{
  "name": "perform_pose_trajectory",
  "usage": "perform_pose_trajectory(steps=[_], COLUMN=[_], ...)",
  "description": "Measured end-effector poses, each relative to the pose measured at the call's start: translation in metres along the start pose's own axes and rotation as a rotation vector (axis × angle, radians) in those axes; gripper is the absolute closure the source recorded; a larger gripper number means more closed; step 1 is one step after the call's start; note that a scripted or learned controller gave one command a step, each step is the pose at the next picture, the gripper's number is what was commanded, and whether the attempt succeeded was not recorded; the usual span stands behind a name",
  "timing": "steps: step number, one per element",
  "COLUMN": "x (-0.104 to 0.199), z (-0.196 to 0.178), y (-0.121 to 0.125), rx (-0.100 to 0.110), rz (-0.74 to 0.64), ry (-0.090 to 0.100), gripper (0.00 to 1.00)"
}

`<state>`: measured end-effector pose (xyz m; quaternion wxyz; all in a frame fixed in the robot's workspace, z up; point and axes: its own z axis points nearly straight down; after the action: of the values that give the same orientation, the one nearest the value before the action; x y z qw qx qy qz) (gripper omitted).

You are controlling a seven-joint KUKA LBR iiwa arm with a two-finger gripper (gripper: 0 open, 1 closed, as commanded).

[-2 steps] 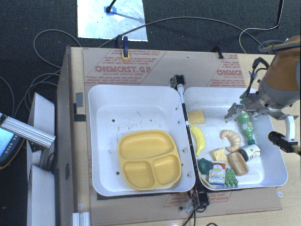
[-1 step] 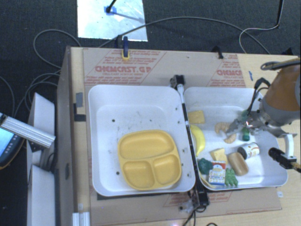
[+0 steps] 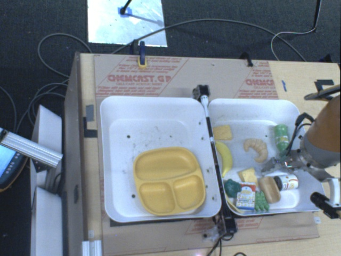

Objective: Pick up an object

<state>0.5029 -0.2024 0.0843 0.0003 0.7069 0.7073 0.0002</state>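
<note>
I am bringing the arm [image 3: 322, 135] in from the right over the right bin [image 3: 290, 110], where everything loose is lying. The hand [image 3: 277, 164] is sitting low just above the small bottle [image 3: 286, 183]; whether it is clenched or released I cannot tell at this slant. For a clean pick I am judging that I should centre on one item and drop straight down, since the pile is crowded. The bottle is lying on its side just in front of the hand, touching the bread roll [image 3: 269, 190]. The croissant [image 3: 257, 149] is lying just beyond the hand, the green can [image 3: 281, 137] beside the wrist. The yellow tray [image 3: 169, 180] is resting in the left bin [image 3: 122, 143], well apart.
</note>
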Motion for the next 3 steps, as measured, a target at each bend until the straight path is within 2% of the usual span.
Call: perform_pose_trajectory(steps=[1, 2, 3], x=[0.005, -0.002, -0.004], z=[-0.044, -0.024, -0.041], y=[0.101, 0.102, 0.102], rx=[-0.004, -0.02, -0.003], rz=[-0.003, -0.004, -0.003], ry=[-0.001, -0.008, -0.001], gripper=[0.0, 0.0, 0.0])
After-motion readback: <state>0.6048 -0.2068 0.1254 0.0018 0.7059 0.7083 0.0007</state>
